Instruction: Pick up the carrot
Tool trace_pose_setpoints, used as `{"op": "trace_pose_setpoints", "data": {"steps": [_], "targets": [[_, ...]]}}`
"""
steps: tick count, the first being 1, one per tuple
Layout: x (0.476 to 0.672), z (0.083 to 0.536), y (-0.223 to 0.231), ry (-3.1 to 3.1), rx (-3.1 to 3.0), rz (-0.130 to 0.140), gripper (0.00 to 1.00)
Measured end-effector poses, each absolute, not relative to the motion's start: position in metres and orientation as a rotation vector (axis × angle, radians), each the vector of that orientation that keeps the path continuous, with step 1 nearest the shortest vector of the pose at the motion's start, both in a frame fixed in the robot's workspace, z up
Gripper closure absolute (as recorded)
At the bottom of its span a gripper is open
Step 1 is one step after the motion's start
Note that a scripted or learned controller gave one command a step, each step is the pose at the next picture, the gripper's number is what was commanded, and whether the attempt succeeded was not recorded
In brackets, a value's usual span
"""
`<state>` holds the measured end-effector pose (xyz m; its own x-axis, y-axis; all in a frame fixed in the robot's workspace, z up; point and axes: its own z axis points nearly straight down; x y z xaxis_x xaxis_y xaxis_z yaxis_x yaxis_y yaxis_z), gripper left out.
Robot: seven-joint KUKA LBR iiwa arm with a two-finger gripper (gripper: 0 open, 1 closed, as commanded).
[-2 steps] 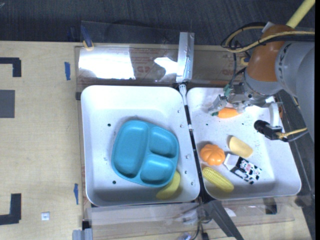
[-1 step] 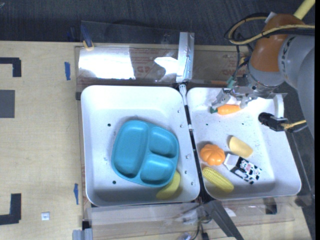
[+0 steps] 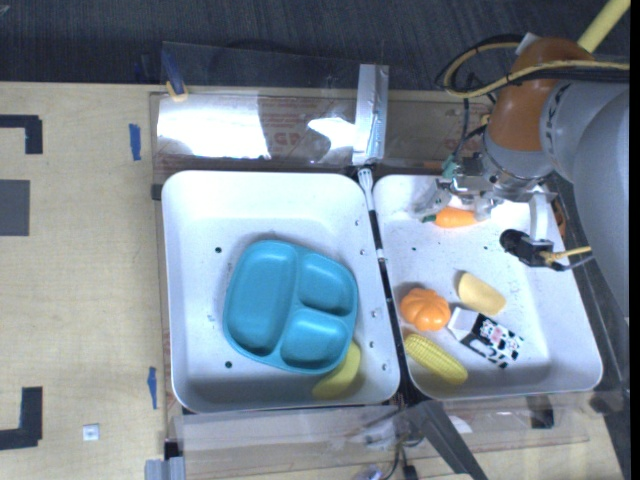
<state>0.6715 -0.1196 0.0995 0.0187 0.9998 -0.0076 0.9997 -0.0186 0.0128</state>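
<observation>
1. The counter [image 3: 70, 298] is pale wood with black marks at its left, bearing two shallow white bins side by side.
2. The grey arm [image 3: 590, 138] with its orange band comes in from the right and reaches down to the far end of the right bin [image 3: 575, 353].
3. The left bin [image 3: 190, 228] holds a blue divided plate [image 3: 290, 306]; a yellow item [image 3: 342, 370] lies tucked against the plate's near right corner.
4. In the right bin, from the near end upward — a yellow corn cob [image 3: 434, 357], a black-and-white patterned box [image 3: 488, 337], an orange pumpkin-like piece [image 3: 425, 309] and a pale yellow wedge [image 3: 480, 293].
5. The claw [image 3: 462, 194] sits low at the far end of the right bin, directly over the carrot [image 3: 456, 218].
6. The carrot lies near the far wall of the right bin, well apart from the other items — whether the claw is spread or pinching it, I cannot tell.
</observation>
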Motion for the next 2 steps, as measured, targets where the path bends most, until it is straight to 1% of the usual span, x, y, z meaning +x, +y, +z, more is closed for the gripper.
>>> {"op": "trace_pose_setpoints", "data": {"steps": [1,2], "targets": [[0.6735,0.0992,-0.1273,2.106,2.321,0.021,0.00],[0.6724,0.0994,-0.1229,1.935,2.463,0.014,0.00]]}}
